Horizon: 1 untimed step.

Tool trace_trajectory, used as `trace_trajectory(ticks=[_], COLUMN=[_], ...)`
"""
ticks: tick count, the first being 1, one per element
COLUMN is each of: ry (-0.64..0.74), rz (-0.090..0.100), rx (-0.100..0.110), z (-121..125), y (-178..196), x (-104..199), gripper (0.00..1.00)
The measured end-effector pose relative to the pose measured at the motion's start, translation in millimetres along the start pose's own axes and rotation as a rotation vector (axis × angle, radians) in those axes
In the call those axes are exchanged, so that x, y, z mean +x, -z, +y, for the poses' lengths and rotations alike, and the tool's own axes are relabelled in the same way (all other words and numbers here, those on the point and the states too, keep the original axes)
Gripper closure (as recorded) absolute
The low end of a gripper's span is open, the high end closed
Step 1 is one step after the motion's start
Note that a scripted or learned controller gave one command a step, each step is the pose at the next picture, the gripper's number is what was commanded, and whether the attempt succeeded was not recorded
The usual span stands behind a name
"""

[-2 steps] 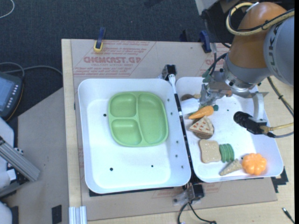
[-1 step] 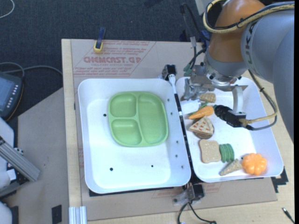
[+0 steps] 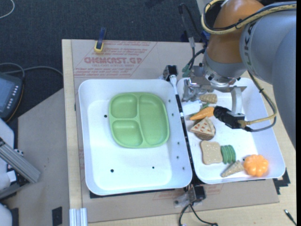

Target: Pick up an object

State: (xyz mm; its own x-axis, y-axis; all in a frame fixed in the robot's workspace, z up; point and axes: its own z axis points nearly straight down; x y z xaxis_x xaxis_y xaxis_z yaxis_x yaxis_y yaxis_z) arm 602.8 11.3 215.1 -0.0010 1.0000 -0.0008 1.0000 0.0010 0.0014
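Counting one green plate (image 3: 139, 119), two bins (image 3: 94, 140).

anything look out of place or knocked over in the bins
Nothing stands out. The green plate lies flat in the left bin, turned slightly askew. The toy foods, such as the carrot, bread slice and pumpkin, lie loosely clustered in the right bin.

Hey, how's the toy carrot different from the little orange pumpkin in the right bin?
The carrot is long and tapered, lying near the bin's upper left beside the gripper; the pumpkin is round and ribbed, at the bin's lower right corner. The carrot touches the sandwich wedge. Both are orange.
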Motion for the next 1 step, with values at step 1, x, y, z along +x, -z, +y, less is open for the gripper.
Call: trace_trajectory(ticks=[1], ry=[-0.001], rz=[-0.001], rx=[-0.002], z=[4.2], y=[0.6], x=[1.2], gripper=[1.0])
